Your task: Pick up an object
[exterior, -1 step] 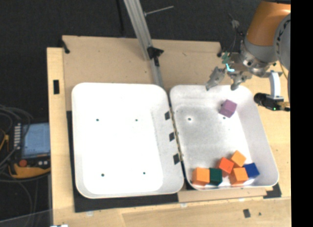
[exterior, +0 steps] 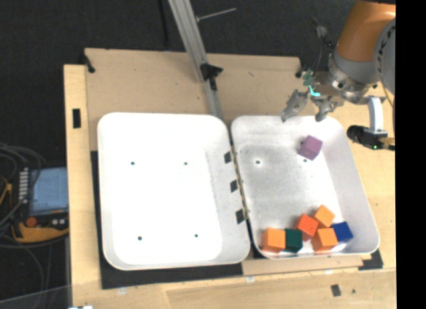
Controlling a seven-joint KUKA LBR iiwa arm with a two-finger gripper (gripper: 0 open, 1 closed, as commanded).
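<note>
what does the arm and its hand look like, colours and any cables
The arm is a rounded grey body with a broad orange band above the wrist. Thin dark cables run along its left side toward the wrist. The hand is metallic grey with two slim fingers, and a small teal light shows at its base.

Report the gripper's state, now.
Gripper: open, holding nothing, above the far edge of the right bin, near the purple block.

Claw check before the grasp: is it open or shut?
Open: the claw has its two fingers spread apart, nothing between them, above the right white bin's far edge.
</note>
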